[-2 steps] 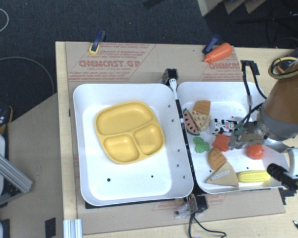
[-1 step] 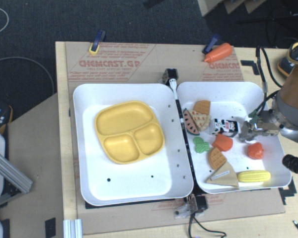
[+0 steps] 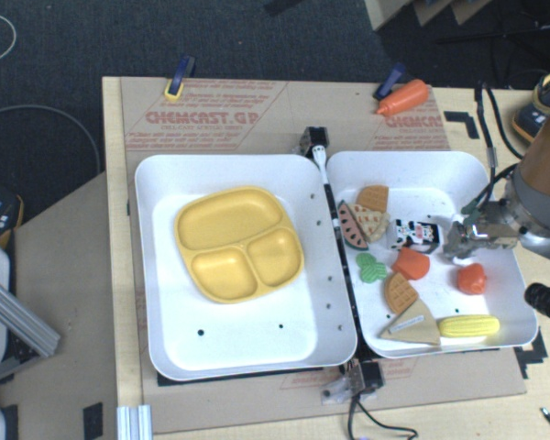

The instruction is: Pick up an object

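Note:
The right bin point(image 3: 458, 168) holds several toy foods. Among them are a black-and-white cow-print carton point(image 3: 414, 234), an orange-red piece point(image 3: 412, 264), a red tomato point(image 3: 471, 279), a corn cob point(image 3: 468, 325), a tan wedge point(image 3: 412, 324), a waffle piece point(image 3: 401, 292), a green piece point(image 3: 370, 268), a watermelon slice point(image 3: 353, 225) and two tan pieces point(image 3: 373, 209). My gripper point(image 3: 456, 246) reaches in from the right. It hangs low over the bin floor, just right of the carton and just above the tomato. I see nothing held in it.
The left bin point(image 3: 156, 273) holds a yellow divided plate point(image 3: 238, 244). An orange toy carrot point(image 3: 403, 97) lies on the cardboard behind the right bin. A black divider point(image 3: 335, 246) runs between the bins. Cables hang near the arm point(image 3: 532, 200) at the right.

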